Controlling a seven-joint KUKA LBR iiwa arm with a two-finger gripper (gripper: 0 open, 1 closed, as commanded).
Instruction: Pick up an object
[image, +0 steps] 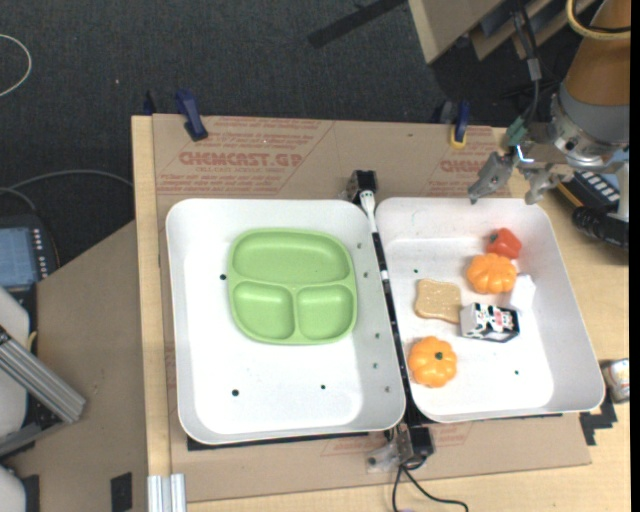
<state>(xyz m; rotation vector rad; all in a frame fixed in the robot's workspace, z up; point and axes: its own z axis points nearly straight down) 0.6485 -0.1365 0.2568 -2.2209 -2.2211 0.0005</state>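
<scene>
Cardboard-topped bench (300, 150) under the overhead camera, pinned at its far edge by blue clamps (190, 115), presumably to keep the sheet from sliding during the arm's work. Side by side on it, meeting along a middle seam: left bin (190, 330), carrying a green divided plate (293, 285) lying flat near its centre, and right bin (560, 370), stocked with the toys on offer for picking. Clustered toward that bin's far right: red piece (505, 243), touching upper pumpkin (492, 272) just below it. Nearby, bread slice (438, 299) lying flat, black-and-white carton (490, 321) close against its right, and lower pumpkin (433, 361) standing apart near the seam. Reaching in from the right, grey arm (600, 60) with gripper (512, 178) poised above the right bin's far rim, fingers spread apart with nothing between them, apparently readied for a descent. Nothing lifted yet; every candidate resting on the bin floor. Judged easiest: lower pumpkin, clear on all sides. Judged riskiest: red piece and upper pumpkin, packed close enough to jostle each other under a closing grasp.
</scene>
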